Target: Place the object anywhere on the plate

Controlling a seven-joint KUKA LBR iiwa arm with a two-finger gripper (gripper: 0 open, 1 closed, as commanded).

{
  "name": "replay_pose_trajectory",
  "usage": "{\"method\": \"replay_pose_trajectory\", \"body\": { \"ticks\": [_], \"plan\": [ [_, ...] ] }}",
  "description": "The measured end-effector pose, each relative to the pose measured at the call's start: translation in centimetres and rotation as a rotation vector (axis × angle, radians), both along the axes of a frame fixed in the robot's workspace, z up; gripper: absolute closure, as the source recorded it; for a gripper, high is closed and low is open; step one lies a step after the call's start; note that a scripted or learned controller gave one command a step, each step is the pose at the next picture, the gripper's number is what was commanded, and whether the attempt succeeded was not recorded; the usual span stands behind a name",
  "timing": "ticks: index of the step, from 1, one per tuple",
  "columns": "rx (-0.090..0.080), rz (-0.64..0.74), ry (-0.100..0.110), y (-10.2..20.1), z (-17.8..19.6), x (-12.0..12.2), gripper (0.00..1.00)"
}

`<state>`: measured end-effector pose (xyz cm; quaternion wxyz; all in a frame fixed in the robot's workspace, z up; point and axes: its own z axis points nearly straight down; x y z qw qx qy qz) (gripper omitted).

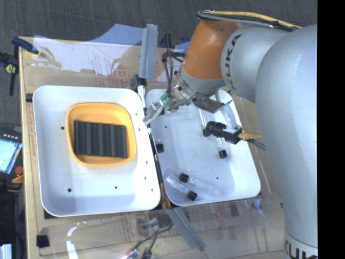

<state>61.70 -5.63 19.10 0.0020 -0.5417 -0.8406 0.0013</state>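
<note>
Camera view: I see the arm over the right bin, its gripper near that bin's upper-left corner, close to the seam with the left bin. I cannot tell how the fingers stand. Yellow plate with its dark ribbed insert lies in the left bin, white floor open around it. Clear tubes with black caps lie in the right bin.

A robotics lab is indicated. A grey KUKA arm with an orange band is mounted beside a worktop covered with taped paper sheets. Two shallow white bins are fixed side by side, and loose cables are seen at the worktop's front edge.
</note>
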Motion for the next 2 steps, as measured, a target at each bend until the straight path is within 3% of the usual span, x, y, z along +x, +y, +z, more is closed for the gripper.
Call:
{"method": "replay_pose_trajectory", "body": {
  "ticks": [2],
  "plan": [
    [0.000, 0.666, -0.008, 4.2, 0.2, 2.9, 0.00]
  ]
}}
